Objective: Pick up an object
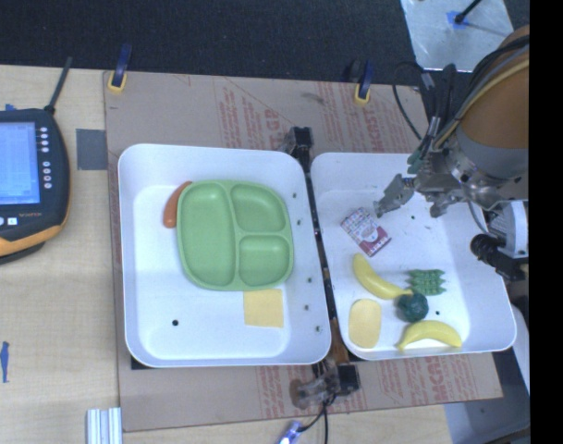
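My gripper (415, 204) hangs over the back of the right bin (484, 276), its two fingers spread open with nothing between them. Its left fingertip (390, 201) is just up and right of a small red-and-white packet (366, 230). Nearer the front lie a yellow banana (375, 280), a green leafy piece (427, 281), a dark teal ball (412, 307), a pale yellow oval (364, 322) and a second banana (431, 335).
The left bin (142, 322) holds a green divided plate (235, 234), an orange sausage (174, 204) at the plate's left edge and a yellow square slice (263, 308). A tablet-like pendant (18, 178) rests on the bench at far left.
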Controlling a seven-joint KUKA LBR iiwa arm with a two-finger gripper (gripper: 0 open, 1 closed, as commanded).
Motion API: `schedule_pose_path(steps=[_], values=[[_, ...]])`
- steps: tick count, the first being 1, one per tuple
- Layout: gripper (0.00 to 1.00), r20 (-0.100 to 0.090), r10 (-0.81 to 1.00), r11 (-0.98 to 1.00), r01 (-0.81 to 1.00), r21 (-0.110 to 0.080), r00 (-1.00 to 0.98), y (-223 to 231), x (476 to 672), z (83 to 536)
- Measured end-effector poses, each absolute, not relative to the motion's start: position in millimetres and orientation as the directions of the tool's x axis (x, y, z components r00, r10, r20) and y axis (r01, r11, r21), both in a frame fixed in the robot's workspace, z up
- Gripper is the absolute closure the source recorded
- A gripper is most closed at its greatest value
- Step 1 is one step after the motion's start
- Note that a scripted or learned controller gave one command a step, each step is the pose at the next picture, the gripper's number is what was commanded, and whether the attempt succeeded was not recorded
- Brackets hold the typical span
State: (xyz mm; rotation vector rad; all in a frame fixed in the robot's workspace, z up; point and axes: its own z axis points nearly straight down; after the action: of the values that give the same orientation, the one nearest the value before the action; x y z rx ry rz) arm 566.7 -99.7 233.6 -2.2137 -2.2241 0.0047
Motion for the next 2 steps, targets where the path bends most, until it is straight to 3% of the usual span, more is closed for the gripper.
schedule_pose_path(steps=[1,2], values=[[0.00,-0.001,1.000,0.005,1.000,-0.006,-0.005,-103,559.8,143],[0.00,-0.001,1.000,0.005,1.000,-0.006,-0.005,-105,568.8,91]])
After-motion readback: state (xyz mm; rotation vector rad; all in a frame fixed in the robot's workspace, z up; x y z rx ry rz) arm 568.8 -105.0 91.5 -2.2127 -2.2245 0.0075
